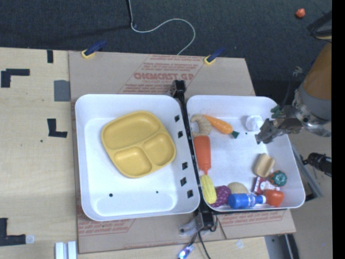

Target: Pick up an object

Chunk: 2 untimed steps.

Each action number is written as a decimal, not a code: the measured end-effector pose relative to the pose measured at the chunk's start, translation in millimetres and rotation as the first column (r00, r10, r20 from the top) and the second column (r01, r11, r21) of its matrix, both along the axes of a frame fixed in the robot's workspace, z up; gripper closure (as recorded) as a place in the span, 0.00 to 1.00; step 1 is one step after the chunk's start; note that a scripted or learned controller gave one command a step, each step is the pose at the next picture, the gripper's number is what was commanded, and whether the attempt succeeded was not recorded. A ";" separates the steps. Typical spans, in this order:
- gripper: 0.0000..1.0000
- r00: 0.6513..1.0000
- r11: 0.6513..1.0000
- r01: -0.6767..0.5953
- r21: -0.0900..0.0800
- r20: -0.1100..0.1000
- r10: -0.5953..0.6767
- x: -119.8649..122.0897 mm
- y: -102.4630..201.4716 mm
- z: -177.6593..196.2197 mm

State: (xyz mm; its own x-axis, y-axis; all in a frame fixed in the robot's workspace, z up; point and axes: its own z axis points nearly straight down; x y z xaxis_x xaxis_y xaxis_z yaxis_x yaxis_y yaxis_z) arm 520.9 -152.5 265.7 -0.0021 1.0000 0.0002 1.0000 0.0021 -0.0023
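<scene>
my gripper (268, 131) hung over the right bin (237, 151), near its right wall, just past the white bottle cap thing (252, 123). couldn't tell from this angle whether it was parted or clenched (dark blur, too small), and nothing showed held in it. my arm (318, 90) came in from the right, orange band above the wrist.

pickable stuff all sat in the right bin. a toy carrot (218, 124) lay tilted near the top, touching a beige knobby piece (201, 124) beside the divider. below that an orange-red long piece (202, 152) ran along the left wall, with a corn cob (208, 187) just under it. along the bottom edge: purple grapes (221, 195), a tan round piece (236, 188), a blue bottle (242, 200) lying on its side, and a red-orange item (274, 197) in the corner. a tan bread-like piece (263, 165) sat by the right wall, below my gripper and apart from it, with a green and red round thing (278, 178) just beside it.

the left bin (97, 144) carried a yellow divided plate (138, 143), sitting tilted toward its upper middle.

both bins sat on cardboard (156, 74) on the bench, a white cable (161, 26) looping above
</scene>
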 end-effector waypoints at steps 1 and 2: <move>1.00 1.000 1.000 -0.007 0.001 0.015 0.007 -24.8 69.2 126.8; 1.00 1.000 1.000 -0.010 0.001 -0.002 0.010 -38.1 171.0 97.5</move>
